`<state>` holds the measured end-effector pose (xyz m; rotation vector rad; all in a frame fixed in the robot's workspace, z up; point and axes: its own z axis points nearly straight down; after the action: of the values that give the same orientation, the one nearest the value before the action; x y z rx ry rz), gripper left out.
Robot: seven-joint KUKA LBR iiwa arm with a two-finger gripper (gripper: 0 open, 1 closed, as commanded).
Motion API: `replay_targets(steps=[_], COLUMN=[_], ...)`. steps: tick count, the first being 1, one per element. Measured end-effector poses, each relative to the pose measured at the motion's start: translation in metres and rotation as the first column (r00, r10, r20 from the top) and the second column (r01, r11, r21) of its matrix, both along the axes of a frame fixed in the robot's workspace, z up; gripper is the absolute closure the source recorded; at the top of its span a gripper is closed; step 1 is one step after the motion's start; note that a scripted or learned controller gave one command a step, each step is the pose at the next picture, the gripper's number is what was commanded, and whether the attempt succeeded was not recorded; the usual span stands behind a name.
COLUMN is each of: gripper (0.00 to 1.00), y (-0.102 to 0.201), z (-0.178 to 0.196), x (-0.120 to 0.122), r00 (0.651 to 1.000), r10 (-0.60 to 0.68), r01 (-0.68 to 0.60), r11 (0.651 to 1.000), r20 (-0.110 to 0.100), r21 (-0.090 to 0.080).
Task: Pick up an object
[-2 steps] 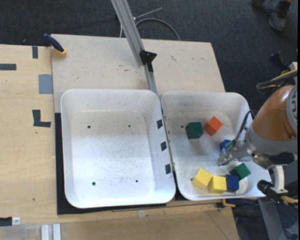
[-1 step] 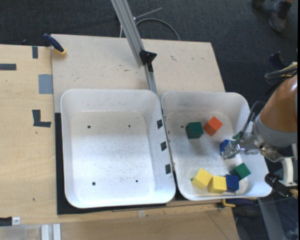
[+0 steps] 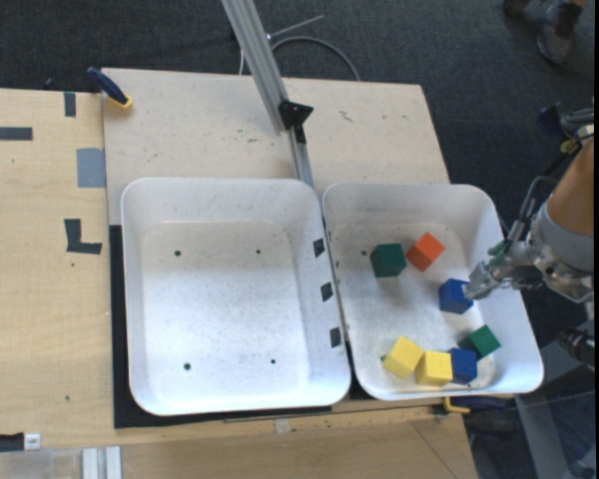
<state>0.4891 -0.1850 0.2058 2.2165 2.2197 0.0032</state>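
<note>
The right bin (image 3: 479,208) holds several small cubes. A dark green cube (image 3: 387,259) and an orange cube (image 3: 425,250) sit near its middle. A blue cube (image 3: 454,295) lies by the right wall. Along the front lie a green cube (image 3: 484,340), two yellow cubes (image 3: 404,355) (image 3: 437,367) and another blue cube (image 3: 464,364). My gripper (image 3: 482,280) reaches in over the bin's right wall, its tip right against the upper right side of the blue cube by the wall. Whether it grips that cube is unclear.
The left bin (image 3: 140,267) stands beside the right one, their walls meeting at the middle. A slanted metal rail (image 3: 265,58) runs down from the top to the bins' junction. A small blue and yellow item (image 3: 110,86) lies on the bench at the far left.
</note>
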Motion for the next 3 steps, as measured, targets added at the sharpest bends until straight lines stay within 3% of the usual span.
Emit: replay_targets(steps=[1,2,3], gripper=[1.00,1.00,1.00], y=[0.000,0.050,0.106], z=[0.000,0.006,0.014], x=[0.000,0.019,0.019], r00=[1.000,1.000,1.000], r10=[-0.001,0.005,0.005], r01=[0.001,-0.005,-0.005], r11=[1.000,1.000,1.000], r20=[-0.006,-0.006,-0.006], r21=[0.002,0.004,0.005])
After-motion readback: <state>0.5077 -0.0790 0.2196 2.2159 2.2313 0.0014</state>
